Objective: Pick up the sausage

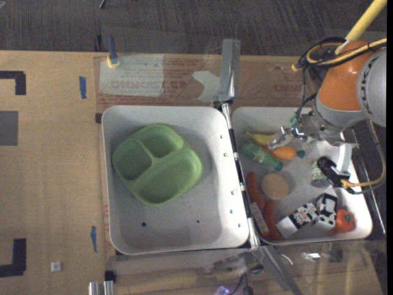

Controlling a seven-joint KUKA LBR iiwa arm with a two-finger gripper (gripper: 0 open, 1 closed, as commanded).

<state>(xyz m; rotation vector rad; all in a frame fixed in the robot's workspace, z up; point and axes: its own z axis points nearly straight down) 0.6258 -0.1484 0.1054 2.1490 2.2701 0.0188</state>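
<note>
My arm [353,85] hangs over the right bin [362,226]; my gripper [293,134] sits by the banana [261,138] and carrot [284,153], its grip unclear. The sausage [253,191] lies lengthwise along the left wall, beside a tan disc [275,186], pointing toward the green bottle [259,155].

Bench [49,183] looks like matt pale wood or board. Both bins [178,232] smooth white plastic, slightly speckled. Green plate [156,163] smooth plastic, soft sheen. Sausage [253,190] glossy red, plastic-looking. Green bottle [261,155] shiny plastic. Milk carton [301,217] printed, paper-like. Arm [356,82] shell glossy orange and grey. Floor [184,11] dark, rough, carpet-like.
</note>
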